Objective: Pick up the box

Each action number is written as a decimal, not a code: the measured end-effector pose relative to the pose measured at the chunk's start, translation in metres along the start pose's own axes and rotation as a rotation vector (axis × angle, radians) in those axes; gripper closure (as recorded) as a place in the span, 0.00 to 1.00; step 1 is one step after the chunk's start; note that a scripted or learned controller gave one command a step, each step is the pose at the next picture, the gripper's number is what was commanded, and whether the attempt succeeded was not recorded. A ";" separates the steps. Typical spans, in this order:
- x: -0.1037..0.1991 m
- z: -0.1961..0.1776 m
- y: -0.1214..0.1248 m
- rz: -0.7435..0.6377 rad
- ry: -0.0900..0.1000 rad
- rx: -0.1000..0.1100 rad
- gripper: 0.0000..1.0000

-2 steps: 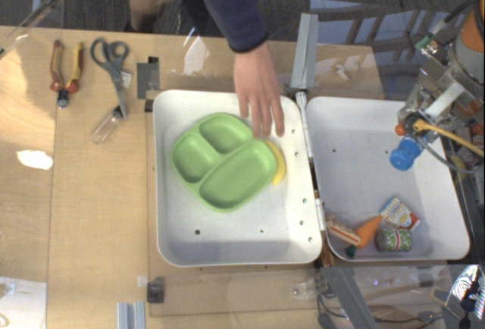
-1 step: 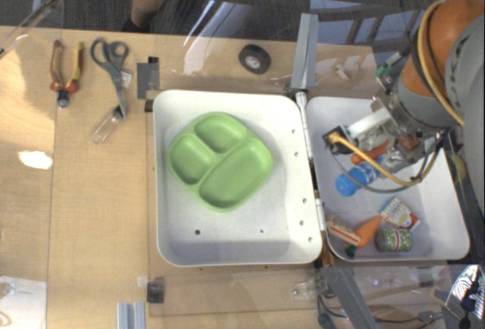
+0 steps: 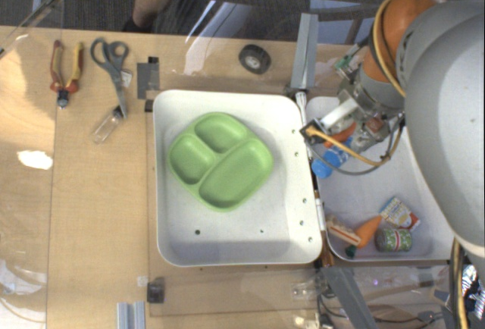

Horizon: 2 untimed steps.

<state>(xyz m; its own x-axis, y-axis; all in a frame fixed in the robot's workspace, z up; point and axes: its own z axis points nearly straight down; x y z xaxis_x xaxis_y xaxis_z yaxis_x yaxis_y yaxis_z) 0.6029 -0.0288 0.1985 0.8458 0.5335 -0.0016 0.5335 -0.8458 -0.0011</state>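
The box (image 3: 397,211) is a small colourful carton lying in the right bin (image 3: 356,191), near that bin's front right. My gripper (image 3: 350,130) hangs over the bin's back left corner, well behind and to the left of the box and apart from it. The big grey arm (image 3: 447,92) with its orange band covers most of the bin's right side. I see nothing held in the gripper.
A green can (image 3: 394,239) and a carrot (image 3: 365,230) lie just in front of the box. A blue object (image 3: 326,165) sits under the gripper by the bin's left wall. The left bin (image 3: 227,244) holds a green divided plate (image 3: 220,160). Scissors (image 3: 114,66) and pliers (image 3: 64,70) lie on the bench.
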 end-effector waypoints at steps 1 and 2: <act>0.003 -0.118 0.054 -0.038 0.003 -0.002 1.00; 0.006 -0.016 0.031 0.249 -0.001 0.001 1.00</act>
